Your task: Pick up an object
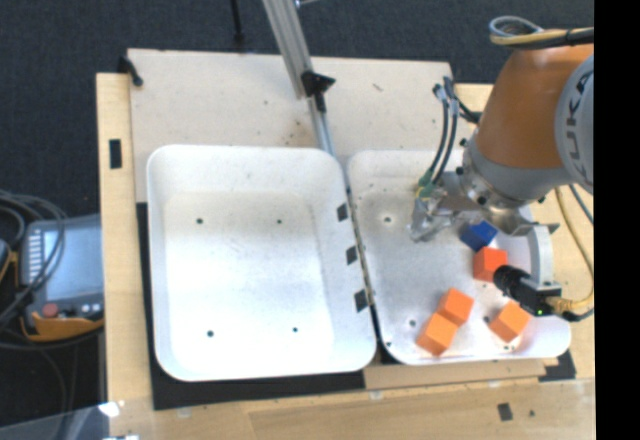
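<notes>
robotics lab | KUKA arm (pixel 535 118) over plywood surface (pixel 230 98) | two white bins (pixel 250 258) | aluminium strut (pixel 283 13) | teach pendant (pixel 60 273) and cables on dark carpet

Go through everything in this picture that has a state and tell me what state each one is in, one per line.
hand: low over the right bin, nothing visibly held
right bin: holds the blocks
left bin: no blocks in it
blue block: lying in the bin, partly under the arm
orange blocks: loose on the bin floor
</notes>
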Controlling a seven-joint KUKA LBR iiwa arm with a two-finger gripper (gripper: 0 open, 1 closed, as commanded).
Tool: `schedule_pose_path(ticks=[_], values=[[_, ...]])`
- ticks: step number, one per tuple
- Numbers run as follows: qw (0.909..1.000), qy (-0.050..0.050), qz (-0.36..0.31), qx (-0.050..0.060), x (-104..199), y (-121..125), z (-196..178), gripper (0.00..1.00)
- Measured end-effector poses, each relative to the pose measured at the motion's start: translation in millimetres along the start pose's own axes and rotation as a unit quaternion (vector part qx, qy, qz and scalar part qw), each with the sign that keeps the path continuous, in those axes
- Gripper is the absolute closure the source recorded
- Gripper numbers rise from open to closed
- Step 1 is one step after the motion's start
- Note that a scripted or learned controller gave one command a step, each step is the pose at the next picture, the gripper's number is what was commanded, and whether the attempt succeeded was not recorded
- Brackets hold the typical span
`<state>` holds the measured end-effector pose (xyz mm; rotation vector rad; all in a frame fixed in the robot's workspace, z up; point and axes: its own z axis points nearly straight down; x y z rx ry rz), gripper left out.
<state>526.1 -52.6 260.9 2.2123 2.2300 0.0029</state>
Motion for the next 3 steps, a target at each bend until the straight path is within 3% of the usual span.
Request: schedule_pose_path(ticks=[3], values=[[1.0000,0.000,0.000,0.000,151.2,62.5,0.5,1.00]])
